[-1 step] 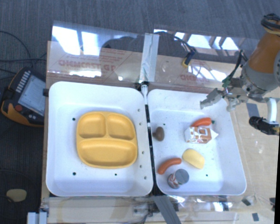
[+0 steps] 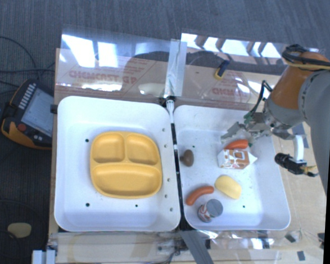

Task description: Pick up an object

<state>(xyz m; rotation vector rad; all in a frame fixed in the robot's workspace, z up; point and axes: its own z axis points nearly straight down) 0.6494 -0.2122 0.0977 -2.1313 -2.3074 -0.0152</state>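
A slanted overhead view of two shallow white bins side by side; every position here is given relative to the right bin (image 2: pixel 272 212). Against its nearest wall a small grey and brown can (image 2: pixel 208 209) lies tipped, with an orange sausage-shaped toy (image 2: pixel 199 194) touching it on the left and a yellow lemon-like piece (image 2: pixel 228 186) just behind. Nearer the bin's middle sits a small white and orange box (image 2: pixel 236 158), and a brown nut-like lump (image 2: pixel 188 157) rests at the left wall. In the farther half lies a short red sausage toy (image 2: pixel 237 144), touching the box's far edge. The gripper (image 2: pixel 245 130) hangs directly over that red toy, fingers spread open and pointing down, holding nothing. To grasp well, the fingers would likely need to straddle the toy's short width and descend squarely, avoiding the box. The grey arm, orange-banded (image 2: pixel 289 86), enters over the bin's far right corner, wrist bent downward. The neighbouring left bin holds a yellow divided tray (image 2: pixel 126 164).
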